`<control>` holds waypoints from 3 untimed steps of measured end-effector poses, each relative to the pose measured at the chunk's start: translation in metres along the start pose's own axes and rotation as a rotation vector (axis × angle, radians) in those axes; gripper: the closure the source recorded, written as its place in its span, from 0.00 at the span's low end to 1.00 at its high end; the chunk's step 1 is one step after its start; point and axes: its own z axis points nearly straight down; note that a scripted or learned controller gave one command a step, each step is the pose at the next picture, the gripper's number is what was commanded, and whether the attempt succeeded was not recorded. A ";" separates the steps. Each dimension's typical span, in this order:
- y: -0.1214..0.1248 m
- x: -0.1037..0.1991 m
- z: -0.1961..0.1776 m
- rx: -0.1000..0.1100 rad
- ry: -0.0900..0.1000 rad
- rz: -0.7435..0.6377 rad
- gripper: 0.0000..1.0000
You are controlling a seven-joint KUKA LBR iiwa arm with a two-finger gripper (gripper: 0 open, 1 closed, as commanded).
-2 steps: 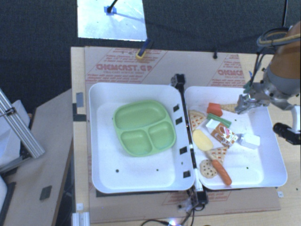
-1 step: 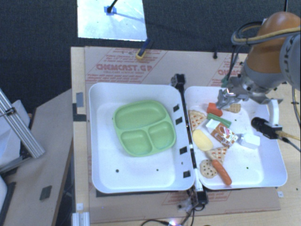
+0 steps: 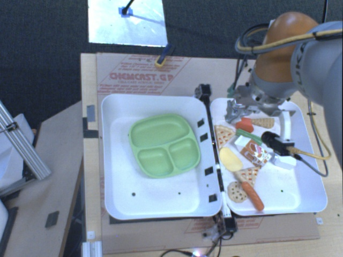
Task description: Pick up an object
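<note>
My gripper (image 3: 234,112) hangs low over the far left corner of the right bin (image 3: 305,197), and nothing shows held in it. Just in front of it lie a pizza slice (image 3: 223,135) and a red-orange piece (image 3: 245,125). A tan cracker (image 3: 263,123) lies to the right of the red-orange piece. Nearer the front are a small printed carton (image 3: 255,152), a pale yellow piece (image 3: 231,158), a waffle wedge (image 3: 248,174), a round cookie (image 3: 236,192) and a carrot (image 3: 253,196).
The left bin (image 3: 118,197) holds a green divided plate (image 3: 164,145). A black divider with clips (image 3: 210,143) runs between the bins. The arm's grey body and orange band (image 3: 284,36) loom over the right bin's far side. Cardboard (image 3: 142,76) lies under both bins.
</note>
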 end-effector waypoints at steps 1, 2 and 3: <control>0.015 0.053 0.005 -0.001 0.001 0.000 1.00; 0.015 0.059 0.003 -0.001 -0.001 0.003 1.00; 0.008 0.058 -0.001 0.001 -0.001 0.005 1.00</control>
